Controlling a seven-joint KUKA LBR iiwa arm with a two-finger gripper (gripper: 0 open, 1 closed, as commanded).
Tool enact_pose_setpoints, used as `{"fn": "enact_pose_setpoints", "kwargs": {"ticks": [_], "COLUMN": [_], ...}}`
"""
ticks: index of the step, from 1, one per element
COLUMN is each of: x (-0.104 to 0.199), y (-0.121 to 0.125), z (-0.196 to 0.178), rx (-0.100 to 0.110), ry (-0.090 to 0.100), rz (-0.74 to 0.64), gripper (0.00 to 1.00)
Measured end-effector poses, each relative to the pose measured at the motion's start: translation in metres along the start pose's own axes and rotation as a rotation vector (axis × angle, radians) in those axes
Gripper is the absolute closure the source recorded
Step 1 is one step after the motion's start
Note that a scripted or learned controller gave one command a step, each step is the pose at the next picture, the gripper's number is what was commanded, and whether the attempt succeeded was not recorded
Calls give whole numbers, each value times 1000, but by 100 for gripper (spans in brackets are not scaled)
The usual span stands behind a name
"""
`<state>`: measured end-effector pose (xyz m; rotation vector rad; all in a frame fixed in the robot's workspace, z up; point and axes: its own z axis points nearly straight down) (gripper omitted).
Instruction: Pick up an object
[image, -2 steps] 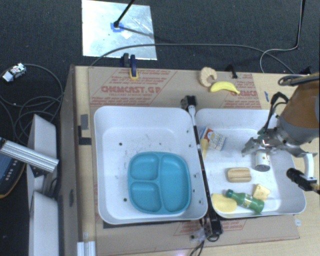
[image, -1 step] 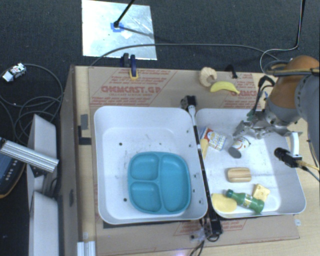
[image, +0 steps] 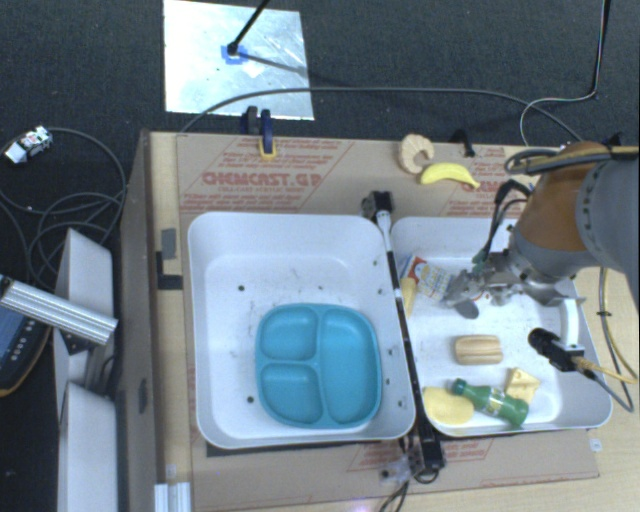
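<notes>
The left bin (image: 215, 245) holds a blue divided plate (image: 318, 364) toward its near side, with bare white floor around it. Across the central divider, the right bin (image: 440, 235) carries the candidates: a small printed packet (image: 425, 278) near the divider, a tan block like a bread roll (image: 477, 349) mid-floor, a yellow round piece (image: 445, 405) with a green bottle (image: 490, 399) lying across its edge, and a yellow wedge (image: 520, 383) just beside the bottle. The tool (image: 468, 292) sits low between packet and roll; its opening cannot be told, and nothing is seen in it. The roll looks the best target, I judge: it lies alone with free floor on all sides, so a straight descent centred on it should work. The bottle cluster crowds the near wall, and the packet hugs the divider, leaving less room. A banana (image: 448, 175) lies on the bench (image: 260, 180) behind.
</notes>
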<state>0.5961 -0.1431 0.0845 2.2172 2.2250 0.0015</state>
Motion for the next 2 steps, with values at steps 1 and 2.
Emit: {"fn": "enact_pose_setpoints", "kwargs": {"ticks": [1,2], "x": [-1,64], "y": [1,-4], "z": [-12,-105], "rx": [-4,-4], "ry": [-1,0], "rz": [-1,-1], "gripper": [100,100]}}
